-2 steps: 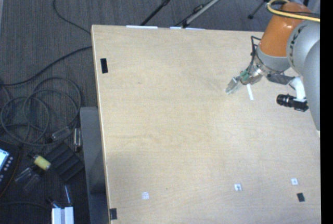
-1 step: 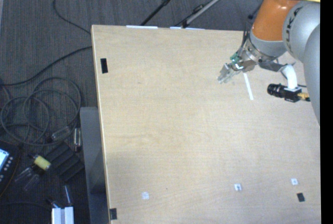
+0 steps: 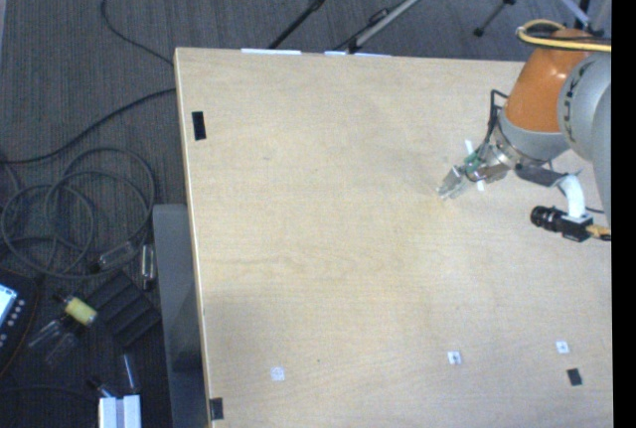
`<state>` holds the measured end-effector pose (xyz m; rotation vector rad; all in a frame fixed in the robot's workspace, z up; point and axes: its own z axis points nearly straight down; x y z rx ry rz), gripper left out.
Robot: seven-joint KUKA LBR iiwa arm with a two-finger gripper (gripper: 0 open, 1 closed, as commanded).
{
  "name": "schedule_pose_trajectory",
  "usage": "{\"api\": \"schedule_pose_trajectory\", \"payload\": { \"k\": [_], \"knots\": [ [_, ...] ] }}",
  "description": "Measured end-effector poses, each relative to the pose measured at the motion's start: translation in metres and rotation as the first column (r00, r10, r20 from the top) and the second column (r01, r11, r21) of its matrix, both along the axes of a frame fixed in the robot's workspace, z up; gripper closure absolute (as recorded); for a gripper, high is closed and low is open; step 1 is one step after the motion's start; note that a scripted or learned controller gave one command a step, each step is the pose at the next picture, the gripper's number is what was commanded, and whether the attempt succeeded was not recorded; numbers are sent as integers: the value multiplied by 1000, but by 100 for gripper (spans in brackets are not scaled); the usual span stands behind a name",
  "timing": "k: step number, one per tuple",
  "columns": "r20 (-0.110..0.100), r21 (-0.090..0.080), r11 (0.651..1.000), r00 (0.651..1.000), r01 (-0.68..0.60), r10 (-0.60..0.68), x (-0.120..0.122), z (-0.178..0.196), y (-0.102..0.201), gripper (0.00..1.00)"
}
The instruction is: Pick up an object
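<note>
A bare tan table over grey carpet lies under my hand, whose spread I cannot tell, and with no object visible near it I should find one before descending.

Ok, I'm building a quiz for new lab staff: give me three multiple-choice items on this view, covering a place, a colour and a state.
1. Where is the gripper?
A. over the bench's right part
B. over the floor
C. at the bench's left edge

2. What colour is the band above the wrist?
A. blue
B. orange
C. green

3. How do the cables lie?
A. in loose loops
B. stretched straight
C. wound on a reel

Answers:
1. A, it hangs over wood at the right.
2. B, the band is plainly orange.
3. A, they curl on the floor beside the bench.
</note>
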<state>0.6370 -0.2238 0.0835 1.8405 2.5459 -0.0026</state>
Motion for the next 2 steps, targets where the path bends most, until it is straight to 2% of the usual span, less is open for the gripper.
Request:
{"api": "schedule_pose_trajectory", "payload": {
  "k": [1,2],
  "knots": [
    [1,0,1000,1000,0,0,0,0,0,0],
    [0,0,997,997,-71,71,-10,0,11,0]
  ]
}}
